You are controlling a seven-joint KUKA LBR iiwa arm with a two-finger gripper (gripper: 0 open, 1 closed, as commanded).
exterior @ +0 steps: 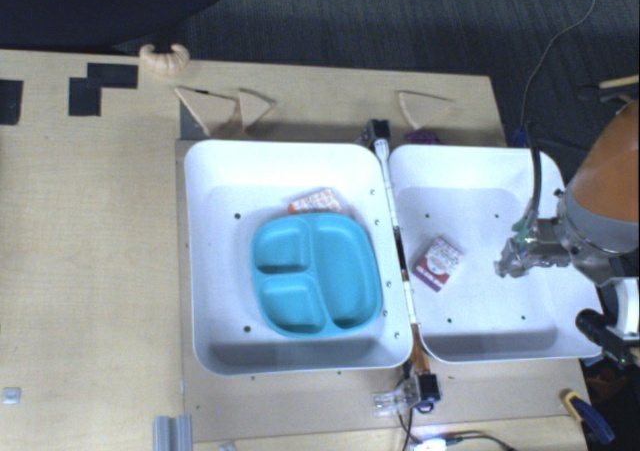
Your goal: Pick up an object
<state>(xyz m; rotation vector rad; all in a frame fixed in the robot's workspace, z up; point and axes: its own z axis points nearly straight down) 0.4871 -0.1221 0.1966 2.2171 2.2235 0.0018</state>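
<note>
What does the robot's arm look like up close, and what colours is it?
The arm comes in from the right side of the picture. It is grey and rounded, with a wide orange band near the wrist. At its end sits a small gripper of shiny grey metal. A thin dark cable curves down alongside it, above the right bin.

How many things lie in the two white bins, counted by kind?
Blue divided plate: 1
Small red and white packet, partly under the plate's far edge: 1
Small red and white box in the right bin: 1
Total: 3
</note>
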